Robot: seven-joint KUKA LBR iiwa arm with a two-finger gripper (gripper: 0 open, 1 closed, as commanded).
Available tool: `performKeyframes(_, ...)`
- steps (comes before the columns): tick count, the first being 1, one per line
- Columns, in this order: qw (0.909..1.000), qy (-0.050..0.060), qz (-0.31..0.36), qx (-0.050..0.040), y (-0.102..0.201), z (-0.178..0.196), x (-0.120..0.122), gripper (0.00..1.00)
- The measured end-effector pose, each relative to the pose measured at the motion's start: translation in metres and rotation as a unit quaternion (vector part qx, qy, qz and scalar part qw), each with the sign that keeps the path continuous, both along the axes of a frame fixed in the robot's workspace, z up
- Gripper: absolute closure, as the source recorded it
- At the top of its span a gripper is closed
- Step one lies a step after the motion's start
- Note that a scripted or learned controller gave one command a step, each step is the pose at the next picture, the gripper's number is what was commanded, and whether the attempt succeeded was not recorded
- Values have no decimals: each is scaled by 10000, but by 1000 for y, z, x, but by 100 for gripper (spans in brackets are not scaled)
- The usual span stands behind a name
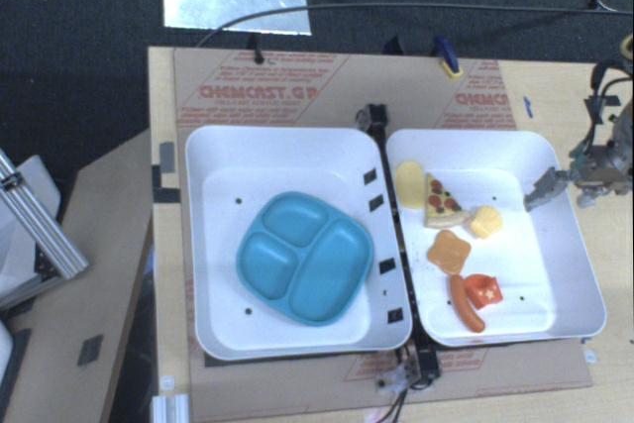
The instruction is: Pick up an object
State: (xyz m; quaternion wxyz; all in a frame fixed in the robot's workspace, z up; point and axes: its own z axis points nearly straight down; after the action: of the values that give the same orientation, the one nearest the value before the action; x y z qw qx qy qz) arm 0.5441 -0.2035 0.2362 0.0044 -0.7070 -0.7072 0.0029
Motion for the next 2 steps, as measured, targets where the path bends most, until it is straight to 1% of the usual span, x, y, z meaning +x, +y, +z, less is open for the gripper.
performKeyframes(1,10000,-60,19,-14,1,7,3,0)
performKeyframes(2,10000,-39,9,-6,3,-56,4,0)
